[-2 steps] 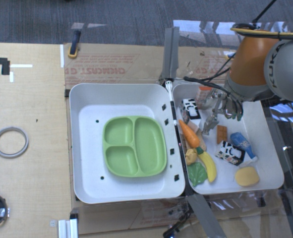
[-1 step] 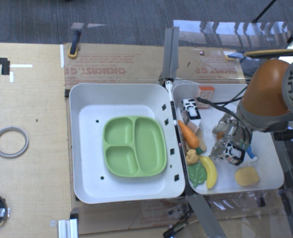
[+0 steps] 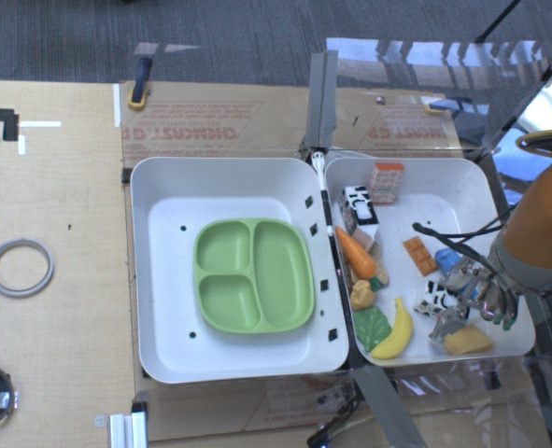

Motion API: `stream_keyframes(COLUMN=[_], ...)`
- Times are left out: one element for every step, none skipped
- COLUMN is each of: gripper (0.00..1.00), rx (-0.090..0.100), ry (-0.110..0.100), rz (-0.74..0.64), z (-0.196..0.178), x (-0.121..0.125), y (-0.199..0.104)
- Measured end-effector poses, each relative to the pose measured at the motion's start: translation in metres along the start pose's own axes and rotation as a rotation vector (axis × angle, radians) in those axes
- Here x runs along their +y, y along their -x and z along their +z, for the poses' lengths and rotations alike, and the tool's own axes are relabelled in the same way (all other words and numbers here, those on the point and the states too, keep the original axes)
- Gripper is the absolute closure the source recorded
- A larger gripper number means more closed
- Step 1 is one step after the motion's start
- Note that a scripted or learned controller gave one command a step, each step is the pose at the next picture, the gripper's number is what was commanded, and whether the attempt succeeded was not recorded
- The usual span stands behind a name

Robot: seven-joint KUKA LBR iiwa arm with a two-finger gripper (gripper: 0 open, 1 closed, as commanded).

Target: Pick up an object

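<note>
Nearest the camera, at the front of the right bin (image 3: 481, 180), lie a yellow wedge-shaped piece (image 3: 468, 342), a banana (image 3: 396, 331) and a green leaf-shaped toy (image 3: 370, 326). Along the same bin's left wall sit a small tan lump (image 3: 362, 294), an orange carrot (image 3: 355, 253) and a black-and-white toy (image 3: 358, 205); a small reddish box (image 3: 386, 181) stands near the back wall, and a flat orange block (image 3: 419, 255) lies toward the middle. The arm (image 3: 540, 227), grey with an orange band, enters from the right; its gripper (image 3: 462, 299) is low over the front right part of the bin, just above the yellow wedge and beside a small black-and-white object (image 3: 435, 299). Wires and blue parts clutter the tip, so whether the pincer is released or clenched cannot be told, and nothing is visibly between it. Open floor remains in the middle and back right of this bin. The left bin (image 3: 154, 269) holds a green divided plate (image 3: 255, 274) at its centre, with bare white floor all round it to the walls. On the bench at far left lies a grey ring (image 3: 18, 267).
</note>
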State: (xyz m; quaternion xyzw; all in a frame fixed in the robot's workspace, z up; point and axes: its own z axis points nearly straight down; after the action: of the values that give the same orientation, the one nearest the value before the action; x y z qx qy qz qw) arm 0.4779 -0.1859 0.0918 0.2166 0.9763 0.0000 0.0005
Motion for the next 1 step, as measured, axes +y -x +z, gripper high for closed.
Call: stream_keyframes(gripper=[0.00], rx=[-0.002], ry=[0.001], rz=[0.006], z=[-0.0066], x=[0.1048], y=[0.0223])
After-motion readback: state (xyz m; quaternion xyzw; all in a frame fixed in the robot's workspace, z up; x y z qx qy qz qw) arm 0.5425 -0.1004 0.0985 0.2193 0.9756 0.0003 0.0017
